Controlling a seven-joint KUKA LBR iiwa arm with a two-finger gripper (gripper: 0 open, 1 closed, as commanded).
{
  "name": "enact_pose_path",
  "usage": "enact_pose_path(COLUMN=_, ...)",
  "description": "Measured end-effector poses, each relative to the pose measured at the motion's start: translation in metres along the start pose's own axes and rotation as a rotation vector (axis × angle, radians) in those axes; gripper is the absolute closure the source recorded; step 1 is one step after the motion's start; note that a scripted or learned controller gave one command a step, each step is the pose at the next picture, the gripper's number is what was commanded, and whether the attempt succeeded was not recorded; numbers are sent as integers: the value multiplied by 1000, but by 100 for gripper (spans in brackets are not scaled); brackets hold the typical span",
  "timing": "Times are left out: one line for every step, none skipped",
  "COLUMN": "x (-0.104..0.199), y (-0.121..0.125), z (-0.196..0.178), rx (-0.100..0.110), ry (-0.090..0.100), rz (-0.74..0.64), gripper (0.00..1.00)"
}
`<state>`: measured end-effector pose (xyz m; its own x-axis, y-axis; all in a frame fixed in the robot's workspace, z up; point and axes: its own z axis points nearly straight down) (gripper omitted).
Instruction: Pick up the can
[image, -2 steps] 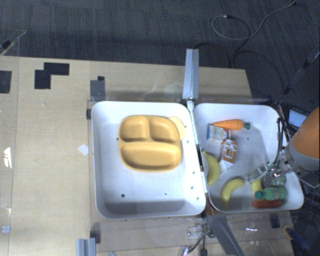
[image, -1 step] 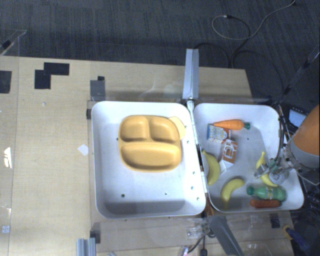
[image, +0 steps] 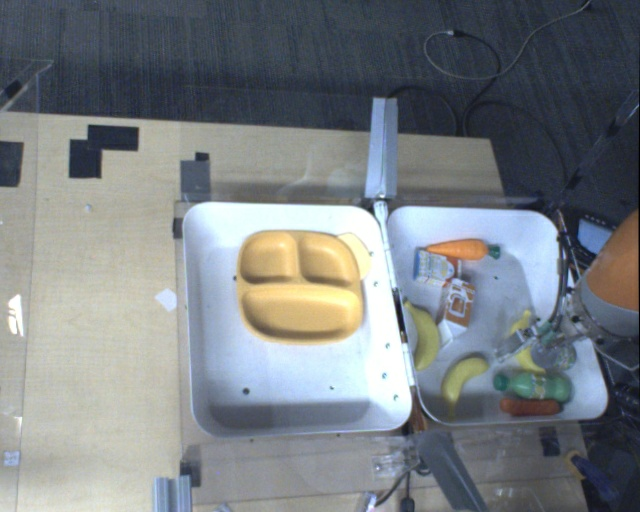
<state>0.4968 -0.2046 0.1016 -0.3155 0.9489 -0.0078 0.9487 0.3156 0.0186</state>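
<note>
A small brown-and-white object that may be the can (image: 458, 300) lies on its side in the middle of the right bin (image: 480, 222), just below a blue-and-white carton (image: 432, 265). My gripper (image: 543, 346) hangs low at the right side of this bin, well to the right of the can and just above a green bottle (image: 535, 385). The arm's orange band (image: 616, 272) comes in over the bin's right rim. I see nothing held in the gripper.
In the right bin, a carrot (image: 460, 249) lies at the back, two bananas (image: 426, 336) (image: 463, 375) at the left and front, and a red item (image: 530, 407) below the bottle. The left bin (image: 215, 330) holds a yellow compartment tray (image: 298, 284).
</note>
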Motion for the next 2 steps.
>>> enact_pose_path(x=0, y=0, z=0, rx=0, ry=0, rz=0, gripper=0)
enact_pose_path(x=-16, y=46, z=13, rx=8, ry=2, rz=-22, gripper=0)
